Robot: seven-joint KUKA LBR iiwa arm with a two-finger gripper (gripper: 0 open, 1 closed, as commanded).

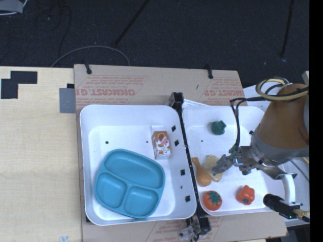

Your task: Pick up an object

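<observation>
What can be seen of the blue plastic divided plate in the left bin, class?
The blue plastic divided plate lies flat, face up, in the left white bin, toward its front. It looks like smooth moulded plastic, rounded at the corners, with three compartments: one large, two smaller. It sits turned at an angle to the bin walls. A small printed packet lies just beyond its far edge.

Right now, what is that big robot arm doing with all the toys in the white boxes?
The robot arm's end effector is down in the right bin, right beside a tan toy, trying to pick something up. Nothing looks lifted yet. Near it sit a tomato, a red pepper and a small dark green toy. The left bin holds a blue divided tray and a small snack packet.
</observation>
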